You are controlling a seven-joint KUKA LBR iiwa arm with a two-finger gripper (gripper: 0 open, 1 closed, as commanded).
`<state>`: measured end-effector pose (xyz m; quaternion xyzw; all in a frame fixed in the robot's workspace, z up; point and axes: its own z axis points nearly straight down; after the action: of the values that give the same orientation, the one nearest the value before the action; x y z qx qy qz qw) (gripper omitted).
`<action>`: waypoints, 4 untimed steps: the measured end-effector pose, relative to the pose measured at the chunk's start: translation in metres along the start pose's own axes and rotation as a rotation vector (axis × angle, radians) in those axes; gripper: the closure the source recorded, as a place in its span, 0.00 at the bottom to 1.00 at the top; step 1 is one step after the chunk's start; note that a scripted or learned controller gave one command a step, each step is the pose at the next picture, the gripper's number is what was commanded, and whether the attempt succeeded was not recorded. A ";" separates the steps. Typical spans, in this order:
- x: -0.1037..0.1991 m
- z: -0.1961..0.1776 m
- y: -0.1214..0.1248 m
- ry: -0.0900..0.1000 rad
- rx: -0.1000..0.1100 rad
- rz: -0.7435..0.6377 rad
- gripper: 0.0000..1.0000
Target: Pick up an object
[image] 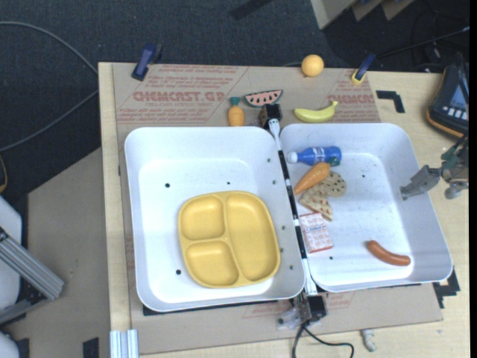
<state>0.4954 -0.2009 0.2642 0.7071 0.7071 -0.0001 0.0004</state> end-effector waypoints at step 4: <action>0.090 0.183 0.154 0.003 0.019 0.003 0.00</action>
<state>0.6491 -0.1113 0.0816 0.7080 0.7062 -0.0054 -0.0074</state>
